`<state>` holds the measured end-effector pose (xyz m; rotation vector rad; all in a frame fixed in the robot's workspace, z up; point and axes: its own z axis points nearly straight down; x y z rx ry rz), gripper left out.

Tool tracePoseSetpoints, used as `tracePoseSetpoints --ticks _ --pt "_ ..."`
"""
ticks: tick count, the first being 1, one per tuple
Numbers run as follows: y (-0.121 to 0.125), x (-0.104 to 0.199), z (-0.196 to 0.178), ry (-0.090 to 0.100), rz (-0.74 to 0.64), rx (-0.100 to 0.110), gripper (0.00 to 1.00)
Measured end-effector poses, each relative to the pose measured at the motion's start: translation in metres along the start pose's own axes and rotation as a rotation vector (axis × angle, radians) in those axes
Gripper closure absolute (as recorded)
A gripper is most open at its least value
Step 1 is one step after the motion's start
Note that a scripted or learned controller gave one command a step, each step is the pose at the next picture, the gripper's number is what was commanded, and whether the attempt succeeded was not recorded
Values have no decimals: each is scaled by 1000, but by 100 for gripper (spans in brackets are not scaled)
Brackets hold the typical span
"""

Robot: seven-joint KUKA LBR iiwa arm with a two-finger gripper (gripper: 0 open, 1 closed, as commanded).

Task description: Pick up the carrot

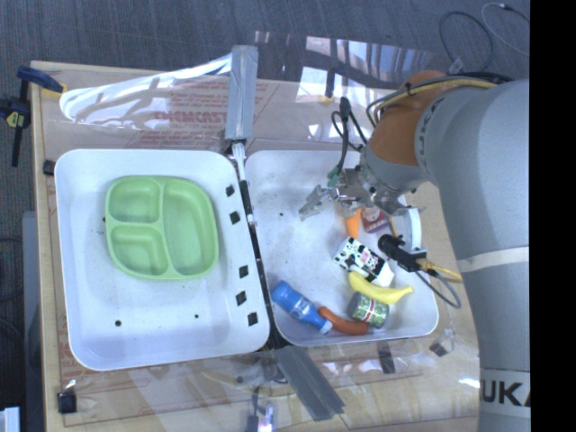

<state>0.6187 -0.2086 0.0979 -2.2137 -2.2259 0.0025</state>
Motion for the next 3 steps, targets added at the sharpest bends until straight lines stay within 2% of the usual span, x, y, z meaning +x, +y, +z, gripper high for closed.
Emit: tracePoseSetpoints --ticks 1,2,3 --pt "-33 0 6 0 -19 0 0" --pt "-7 -1 6 1 473 0 0" --pt "-6 1 -3 2 464 5 100"
